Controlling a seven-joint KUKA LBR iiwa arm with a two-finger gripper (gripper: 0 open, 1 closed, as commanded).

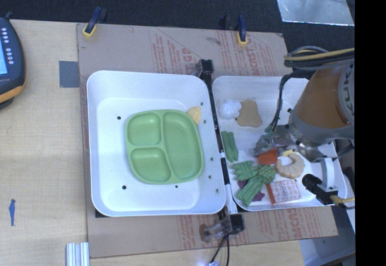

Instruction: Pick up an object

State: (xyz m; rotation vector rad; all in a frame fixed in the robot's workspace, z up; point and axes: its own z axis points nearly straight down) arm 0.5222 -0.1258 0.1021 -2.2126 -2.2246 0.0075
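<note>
Gripper [269,144] is down in the right bin [265,85], right over a small red-orange toy [267,157] beside the green veggies [250,177]. Honestly can't tell whether it's gripping.

Two white bins [96,138] sit on brown cardboard [145,47] with red print, the left holding a pale green tray [164,146] and a yellow piece [194,114], the right a white puff [229,108], a tan slab [248,113], dark green pods [248,181], a red piece [268,156] and a red-and-white card [284,191].
</note>
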